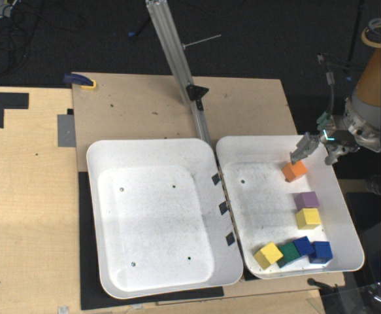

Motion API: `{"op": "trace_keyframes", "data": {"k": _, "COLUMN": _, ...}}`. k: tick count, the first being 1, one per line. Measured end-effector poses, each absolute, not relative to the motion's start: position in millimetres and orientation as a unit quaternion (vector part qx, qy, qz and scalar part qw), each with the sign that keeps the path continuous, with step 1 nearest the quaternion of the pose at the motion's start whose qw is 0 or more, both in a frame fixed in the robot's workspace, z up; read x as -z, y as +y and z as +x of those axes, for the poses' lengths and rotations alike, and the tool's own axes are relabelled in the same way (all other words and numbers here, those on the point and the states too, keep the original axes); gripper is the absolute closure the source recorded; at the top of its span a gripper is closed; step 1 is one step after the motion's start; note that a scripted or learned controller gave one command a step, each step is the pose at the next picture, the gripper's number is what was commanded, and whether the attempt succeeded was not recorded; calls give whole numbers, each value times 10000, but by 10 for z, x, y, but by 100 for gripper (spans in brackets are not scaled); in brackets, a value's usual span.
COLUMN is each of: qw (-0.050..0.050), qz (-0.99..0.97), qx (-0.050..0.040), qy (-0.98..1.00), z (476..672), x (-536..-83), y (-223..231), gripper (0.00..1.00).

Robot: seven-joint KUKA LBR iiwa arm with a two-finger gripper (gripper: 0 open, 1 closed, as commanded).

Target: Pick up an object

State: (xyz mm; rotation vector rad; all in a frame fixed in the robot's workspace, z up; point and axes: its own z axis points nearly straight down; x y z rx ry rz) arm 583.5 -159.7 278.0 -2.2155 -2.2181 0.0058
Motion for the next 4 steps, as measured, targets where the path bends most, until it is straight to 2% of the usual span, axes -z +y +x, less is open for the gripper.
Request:
{"op": "trace_keyframes", "data": {"k": 1, "qw": 14, "qz": -7069, "qx": -7, "qy": -7074, "z": 5841, "x": -2803, "y": -1600, "gripper": 0}}
{"op": "trace_keyframes", "data": {"k": 2, "qw": 37, "qz": -7079, "qx": -21, "qy": -7063, "z": 5799, "x": -2312, "y": -1518, "gripper": 0}}
{"op": "trace_keyframes", "data": {"k": 3, "qw": 38, "qz": -7072, "qx": -23, "qy": -7070, "z": 5881, "x": -1771, "y": -1465, "gripper": 0}}
{"op": "trace_keyframes", "data": {"k": 4, "qw": 44, "qz": -7076, "qx": -27, "qy": -7066, "z": 5832, "x": -1124, "y": -1457, "gripper": 0}}
